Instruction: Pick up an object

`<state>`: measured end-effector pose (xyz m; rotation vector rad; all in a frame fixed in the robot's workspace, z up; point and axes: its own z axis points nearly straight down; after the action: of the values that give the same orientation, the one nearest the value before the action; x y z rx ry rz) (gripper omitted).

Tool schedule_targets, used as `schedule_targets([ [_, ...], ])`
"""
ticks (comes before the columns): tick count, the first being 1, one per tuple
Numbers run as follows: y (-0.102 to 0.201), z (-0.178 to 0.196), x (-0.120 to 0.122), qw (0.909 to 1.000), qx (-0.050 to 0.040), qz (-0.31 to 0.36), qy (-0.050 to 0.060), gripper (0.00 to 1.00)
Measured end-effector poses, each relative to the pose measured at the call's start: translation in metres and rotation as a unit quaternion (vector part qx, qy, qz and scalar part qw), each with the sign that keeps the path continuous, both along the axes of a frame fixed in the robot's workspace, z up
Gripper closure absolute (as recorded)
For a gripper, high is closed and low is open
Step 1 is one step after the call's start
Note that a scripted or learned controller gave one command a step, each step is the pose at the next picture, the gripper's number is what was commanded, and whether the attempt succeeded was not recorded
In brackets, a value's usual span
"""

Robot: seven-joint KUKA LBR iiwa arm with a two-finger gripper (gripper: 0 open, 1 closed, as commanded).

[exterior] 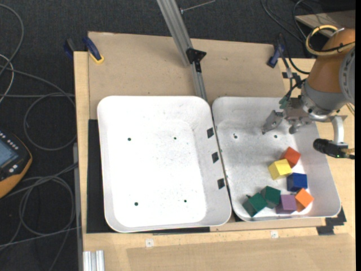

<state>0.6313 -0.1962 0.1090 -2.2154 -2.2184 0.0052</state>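
Several small blocks lie in the near right part of the right bin [248, 160]: a red-orange one [291, 155], a yellow one [279, 168], a blue one [296, 181], an orange one [304, 197], a purple one [288, 202] and two dark green ones [272, 195] [255, 204]. My gripper [280, 125] hangs over the far part of that bin, above bare floor, up and slightly left of the red-orange block. Its fingers are spread open with nothing between them.
The left bin [152, 162] sits beside the right one, with black clips [214, 157] along the shared rim. A slanted metal post [179, 33] rises behind the bins. Blue clamps [93, 49] [276, 55] grip the board's far edge.
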Motion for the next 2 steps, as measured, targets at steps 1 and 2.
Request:
schedule_targets([
  [1, 0.0, 0.016, 0.003, 1.0, -0.0012, 0.0, -0.005, 1.0],
  [2, 0.003, 0.063, -0.001, 1.0, -0.0019, 0.0, -0.006, 1.0],
])
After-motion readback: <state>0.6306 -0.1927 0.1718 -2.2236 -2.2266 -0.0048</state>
